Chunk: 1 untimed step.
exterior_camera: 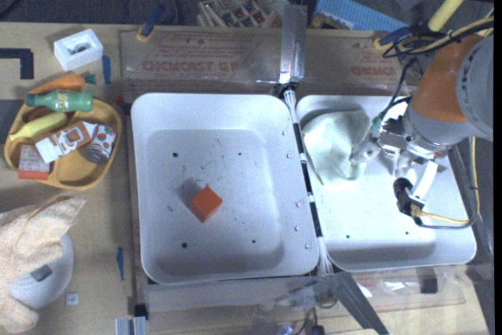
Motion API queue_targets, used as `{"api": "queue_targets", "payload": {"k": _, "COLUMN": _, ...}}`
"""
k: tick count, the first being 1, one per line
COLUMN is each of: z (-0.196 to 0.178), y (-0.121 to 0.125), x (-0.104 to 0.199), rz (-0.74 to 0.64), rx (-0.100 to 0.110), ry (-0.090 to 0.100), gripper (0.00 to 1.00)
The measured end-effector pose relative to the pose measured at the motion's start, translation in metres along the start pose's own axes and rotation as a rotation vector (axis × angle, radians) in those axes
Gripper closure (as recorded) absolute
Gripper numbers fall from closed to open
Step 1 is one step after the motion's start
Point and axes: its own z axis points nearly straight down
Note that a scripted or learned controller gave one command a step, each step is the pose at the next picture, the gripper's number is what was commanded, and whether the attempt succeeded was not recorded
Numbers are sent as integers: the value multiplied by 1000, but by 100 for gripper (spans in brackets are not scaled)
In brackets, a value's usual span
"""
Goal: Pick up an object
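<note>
White shallow plastic left bin (pixel 157 129), well left of the pincer | white shallow right bin (pixel 439 239), under the pincer | pale green crumpled cloth (pixel 333 141), just left of the pincer | two-finger pincer (pixel 384 157), grip state indiscernible | small orange cube (pixel 206 203), in left bin, far left of the pincer.

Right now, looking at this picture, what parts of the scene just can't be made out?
- Gripper in the camera view: its fingers blur against the pale cloth, so their state is unclear.
- Right bin: the arm covers its upper right part.
- Orange block in the left bin: too small to show surface detail.
- Packets in the yellow bowl: labels too small to read.
</note>
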Motion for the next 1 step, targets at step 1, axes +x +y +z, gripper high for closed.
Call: {"api": "queue_targets", "payload": {"k": 1, "z": -10, "y": 16, "x": -54, "rz": -109, "rx": 1, "ry": -1, "gripper": 0}}
